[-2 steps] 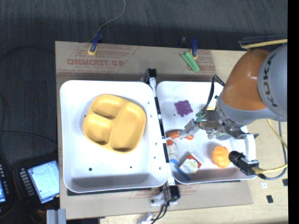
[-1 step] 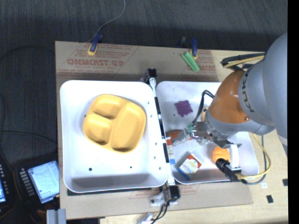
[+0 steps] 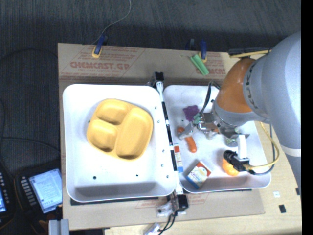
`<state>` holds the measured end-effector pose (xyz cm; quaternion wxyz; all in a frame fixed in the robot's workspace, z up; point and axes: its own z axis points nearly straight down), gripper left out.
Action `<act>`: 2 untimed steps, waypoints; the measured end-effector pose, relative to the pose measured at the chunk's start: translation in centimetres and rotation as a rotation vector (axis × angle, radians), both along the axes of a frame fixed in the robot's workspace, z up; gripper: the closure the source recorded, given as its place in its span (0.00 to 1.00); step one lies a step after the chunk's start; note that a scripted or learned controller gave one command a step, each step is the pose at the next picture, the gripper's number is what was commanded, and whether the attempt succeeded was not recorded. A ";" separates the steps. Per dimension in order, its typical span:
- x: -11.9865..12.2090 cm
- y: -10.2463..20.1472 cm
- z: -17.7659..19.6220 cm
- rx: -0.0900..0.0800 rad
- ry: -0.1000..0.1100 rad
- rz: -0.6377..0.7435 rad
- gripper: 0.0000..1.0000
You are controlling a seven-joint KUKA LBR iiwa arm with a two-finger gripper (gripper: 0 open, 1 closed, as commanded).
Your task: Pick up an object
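Two white bins (image 3: 73,146): one yellow tray (image 3: 120,128), five small items; fingers (image 3: 199,124) state unclear.

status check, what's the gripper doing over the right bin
Gripper low in right bin, nothing seen held. Purple piece, orange piece close by. Yellow tray in left bin.

My gripper (image 3: 199,124) sits low in the right bin (image 3: 259,180), just right of the purple piece (image 3: 190,111); orange carrot (image 3: 190,144) below it, small carton (image 3: 198,174) further below.
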<state>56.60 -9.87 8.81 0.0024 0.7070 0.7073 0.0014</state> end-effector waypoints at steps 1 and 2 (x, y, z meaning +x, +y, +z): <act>0.1 0.0 1.1 -0.001 -0.004 0.001 1.00; -5.6 7.7 9.6 0.002 0.006 0.001 1.00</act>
